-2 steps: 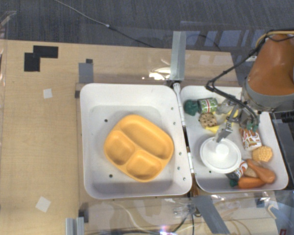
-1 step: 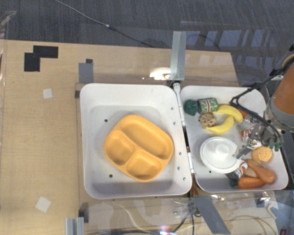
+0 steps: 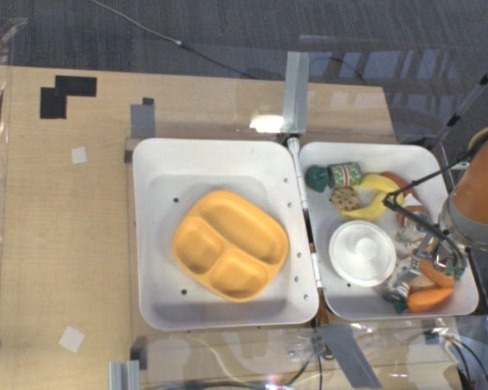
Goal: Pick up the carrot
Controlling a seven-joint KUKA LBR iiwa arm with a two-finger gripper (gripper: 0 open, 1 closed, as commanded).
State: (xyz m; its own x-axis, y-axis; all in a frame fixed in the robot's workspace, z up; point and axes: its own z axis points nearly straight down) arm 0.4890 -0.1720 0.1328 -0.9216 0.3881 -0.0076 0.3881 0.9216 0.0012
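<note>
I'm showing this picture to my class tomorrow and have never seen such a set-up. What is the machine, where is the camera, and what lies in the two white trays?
The single camera sits above a bench and looks down at a slant. The machine is a robot arm, grey with an orange band, reaching in from the picture's right. Its gripper is low over the right bin, close to the carrot, which lies in that bin's near right corner. I cannot tell whether anything is held.

The left bin holds a yellow divided plate. The right bin also holds a white bowl, a banana, a small green bottle and a cookie-like piece.
</note>
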